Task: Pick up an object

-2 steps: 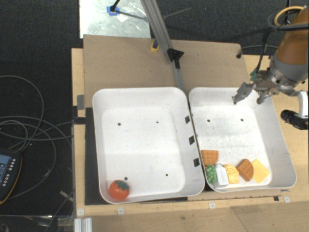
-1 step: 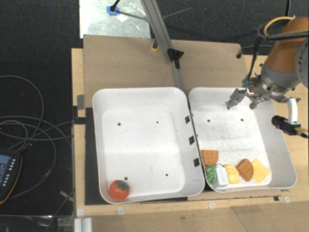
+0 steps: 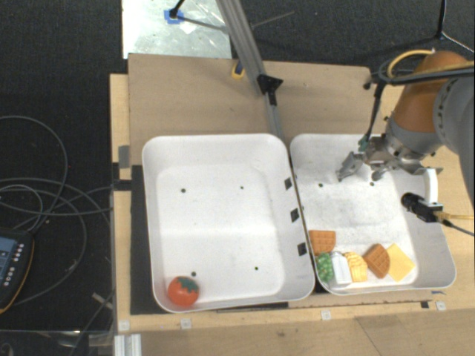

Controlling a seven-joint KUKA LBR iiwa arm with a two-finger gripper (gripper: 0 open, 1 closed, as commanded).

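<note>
Gripper (image 3: 364,169): fingers spread apart, nothing held, poised over bare floor of right bin (image 3: 356,206). Toy food (image 3: 360,262) heaped at near edge, tomato (image 3: 182,291) in left bin (image 3: 215,199). No pick yet made.

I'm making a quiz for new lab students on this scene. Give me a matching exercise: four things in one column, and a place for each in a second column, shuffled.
Things:
1. red tomato
2. yellow cheese wedge
3. end effector
4. green toy

Places:
A. above the far part of the right bin
B. near left corner of the left bin
C. near edge of the right bin, at the right end of the row of toys
D. near edge of the right bin, by the wall between the bins

Pairs: 1-B, 2-C, 3-A, 4-D
</note>
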